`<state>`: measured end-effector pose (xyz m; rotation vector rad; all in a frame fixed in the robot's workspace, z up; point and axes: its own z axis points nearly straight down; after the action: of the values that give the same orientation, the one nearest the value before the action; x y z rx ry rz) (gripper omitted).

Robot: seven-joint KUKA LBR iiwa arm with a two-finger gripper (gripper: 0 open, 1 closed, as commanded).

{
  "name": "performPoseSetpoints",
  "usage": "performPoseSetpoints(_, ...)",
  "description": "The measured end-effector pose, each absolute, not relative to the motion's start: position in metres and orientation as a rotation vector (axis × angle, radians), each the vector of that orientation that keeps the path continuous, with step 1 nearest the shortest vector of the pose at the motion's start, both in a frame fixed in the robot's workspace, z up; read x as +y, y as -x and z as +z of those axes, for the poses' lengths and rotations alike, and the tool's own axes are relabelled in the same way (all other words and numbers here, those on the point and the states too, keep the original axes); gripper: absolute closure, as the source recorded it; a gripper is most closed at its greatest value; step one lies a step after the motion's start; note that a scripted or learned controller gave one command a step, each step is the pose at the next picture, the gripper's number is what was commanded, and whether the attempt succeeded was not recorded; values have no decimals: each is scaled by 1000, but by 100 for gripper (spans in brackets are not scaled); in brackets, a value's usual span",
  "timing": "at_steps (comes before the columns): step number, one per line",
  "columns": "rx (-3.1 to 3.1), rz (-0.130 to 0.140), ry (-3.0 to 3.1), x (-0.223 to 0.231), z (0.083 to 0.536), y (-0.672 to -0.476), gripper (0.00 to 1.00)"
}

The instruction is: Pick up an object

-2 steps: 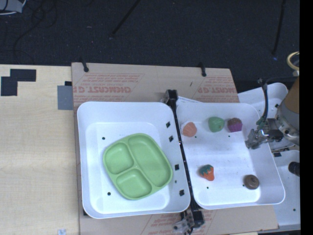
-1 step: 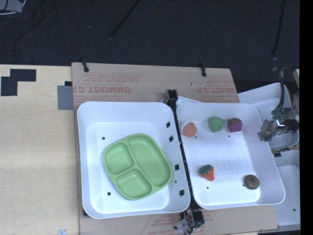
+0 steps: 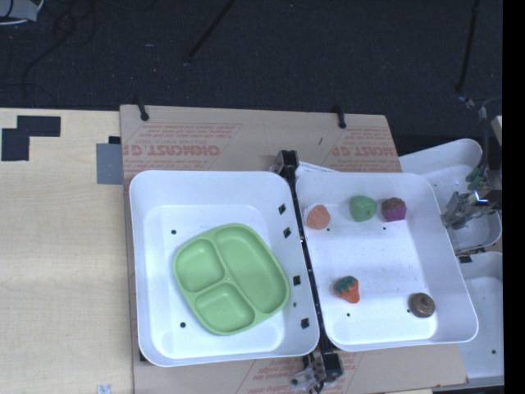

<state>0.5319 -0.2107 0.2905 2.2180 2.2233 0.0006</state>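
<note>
Left bin [image 3: 156,195]: white and shallow, sitting on a brown board [image 3: 246,142] with red print.
Plate [image 3: 230,278]: light green, three compartments, lying flat in the left bin, toward its near half.
Right bin [image 3: 385,318]: white, touching the left bin along a dark centre seam with clips.
Peach piece [image 3: 318,216]: round, orange-pink, at the far left of the right bin, just beside the seam.
Green piece [image 3: 362,208]: rounded, in the far part of the right bin, between the peach piece and the purple one.
Purple piece [image 3: 394,209]: just beside the green piece, on its right; I cannot tell whether they touch.
Strawberry [image 3: 348,289]: orange-red with a green top, near the middle of the right bin's near half, well apart from the far row.
Brown ring [image 3: 422,304]: small and round, near the bin's near right corner.
Gripper [image 3: 472,199]: at the right edge of the view, outside the right bin's rim, over white clutter; dim and partly cut off.
Fingers: too dark and small to tell whether they are apart or together; nothing is seen between them.
Bench [image 3: 57,253]: pale wood to the left of the bins, with dark squares near its far edge.
</note>
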Motion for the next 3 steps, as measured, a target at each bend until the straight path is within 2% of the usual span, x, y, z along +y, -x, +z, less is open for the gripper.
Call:
performPoseSetpoints(1, 2227, -1, -2220, -165, 288, -521, 100)
performPoseSetpoints(2, 2230, -2, -2221, -110, 268, -516, 100)
performPoseSetpoints(3, 2229, -2, -2220, -61, 255, -519, 100)
